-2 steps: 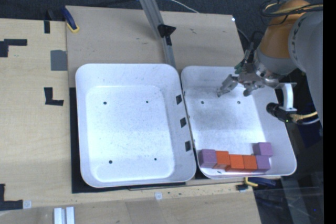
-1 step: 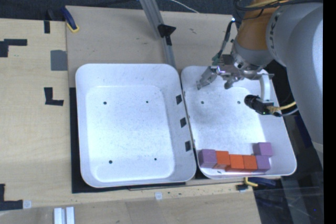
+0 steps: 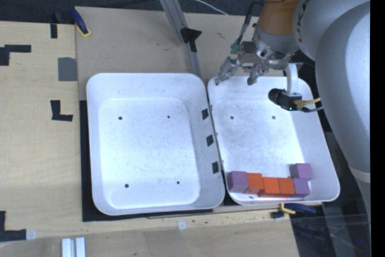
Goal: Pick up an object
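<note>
The hand (image 3: 240, 73) hangs at the upper edge of the right bin (image 3: 319, 147), in the upper right of the frame, below the arm's orange band (image 3: 283, 0). Its two metal fingers (image 3: 224, 74) are spread apart, pointing down toward the bin's top left corner, and nothing lies between them.

The blocks sit well apart from the hand, along the lower wall of the right bin. A purple block (image 3: 238, 180) is at the left end of the row, an orange block (image 3: 255, 182) touches it, a second orange block (image 3: 281, 186) comes next, and another purple block (image 3: 301, 177) stands at the right end, against the lower right corner.

The left bin (image 3: 99, 129) lies just beside the right one, their rims touching down the middle of the frame. A slanted metal rail (image 3: 168, 0) runs from the top of the frame down to the gap between the bins, ending near the hand's left side. A small black fitting (image 3: 283, 98) with a cable sits over the right bin's upper right part. Black tape marks (image 3: 59, 110) lie on the counter (image 3: 36, 159) at the left, and a blue-and-yellow clamp (image 3: 80, 22) rests near the upper left.
</note>
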Tool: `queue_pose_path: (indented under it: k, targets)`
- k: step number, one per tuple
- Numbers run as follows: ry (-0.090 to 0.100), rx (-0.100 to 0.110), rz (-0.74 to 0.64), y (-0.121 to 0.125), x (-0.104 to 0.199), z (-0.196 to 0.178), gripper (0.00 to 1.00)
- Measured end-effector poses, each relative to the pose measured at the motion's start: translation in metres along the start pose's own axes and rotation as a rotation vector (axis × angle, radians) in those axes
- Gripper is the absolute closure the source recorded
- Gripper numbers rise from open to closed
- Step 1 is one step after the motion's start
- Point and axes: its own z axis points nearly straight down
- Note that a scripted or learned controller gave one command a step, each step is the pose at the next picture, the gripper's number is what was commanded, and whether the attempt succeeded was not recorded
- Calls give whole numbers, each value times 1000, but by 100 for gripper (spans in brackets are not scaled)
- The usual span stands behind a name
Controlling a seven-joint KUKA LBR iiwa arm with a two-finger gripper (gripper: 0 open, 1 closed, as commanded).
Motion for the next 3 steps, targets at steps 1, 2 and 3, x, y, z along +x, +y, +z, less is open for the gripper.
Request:
queue_pose_path:
  k: [1, 2, 3]
  targets:
    - [0, 6, 0, -9, 51, 2, 0]
    - [-5, 6, 11, -17, -21, 2, 0]
    - [2, 5, -3, -14, 60, 2, 0]
